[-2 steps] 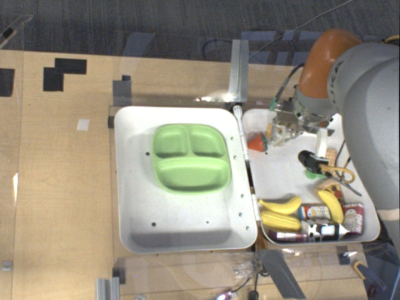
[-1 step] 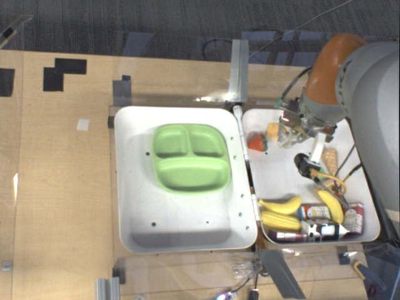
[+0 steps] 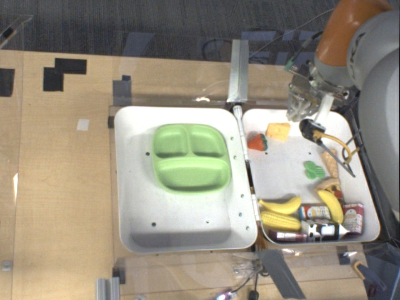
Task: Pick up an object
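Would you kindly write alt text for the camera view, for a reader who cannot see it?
A grey robot arm's pincer hovers over the far edge of the right bin, which holds a yellow cheese wedge, a strawberry, bananas and bottles. The left bin holds a green divided plate.
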`<state>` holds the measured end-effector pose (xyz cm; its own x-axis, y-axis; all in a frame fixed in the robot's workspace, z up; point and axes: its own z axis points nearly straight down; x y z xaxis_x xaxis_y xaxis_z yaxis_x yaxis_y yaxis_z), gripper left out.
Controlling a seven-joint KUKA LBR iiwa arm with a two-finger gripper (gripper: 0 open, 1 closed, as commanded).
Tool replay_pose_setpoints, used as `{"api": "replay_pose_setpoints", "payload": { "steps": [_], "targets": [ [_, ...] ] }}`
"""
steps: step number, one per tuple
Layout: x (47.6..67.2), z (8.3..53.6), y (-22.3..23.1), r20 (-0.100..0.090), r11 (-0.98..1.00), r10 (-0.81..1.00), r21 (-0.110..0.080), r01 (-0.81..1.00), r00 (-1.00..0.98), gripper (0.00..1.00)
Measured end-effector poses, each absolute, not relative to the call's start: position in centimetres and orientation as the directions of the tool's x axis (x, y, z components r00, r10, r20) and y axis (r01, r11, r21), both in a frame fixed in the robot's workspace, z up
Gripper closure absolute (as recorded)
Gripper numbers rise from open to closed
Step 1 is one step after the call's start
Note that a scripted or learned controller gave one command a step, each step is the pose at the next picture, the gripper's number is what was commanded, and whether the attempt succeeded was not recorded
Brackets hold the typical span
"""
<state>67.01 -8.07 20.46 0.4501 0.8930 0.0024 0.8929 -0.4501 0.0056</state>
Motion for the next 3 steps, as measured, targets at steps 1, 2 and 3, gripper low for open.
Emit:
{"api": "replay_pose_setpoints", "payload": {
  "steps": [1,2,3],
  "targets": [
    [67.0,13.1,-11.7,0.003,-0.697,0.717,0.003,0.717,0.697,1.00],
    [65.4,12.1,-9.5,0.002,-0.895,0.446,0.000,0.446,0.895,1.00],
    [61.0,18.6,-4.8,0.004,-0.951,0.309,-0.001,0.309,0.951,1.00]
  ]
}}
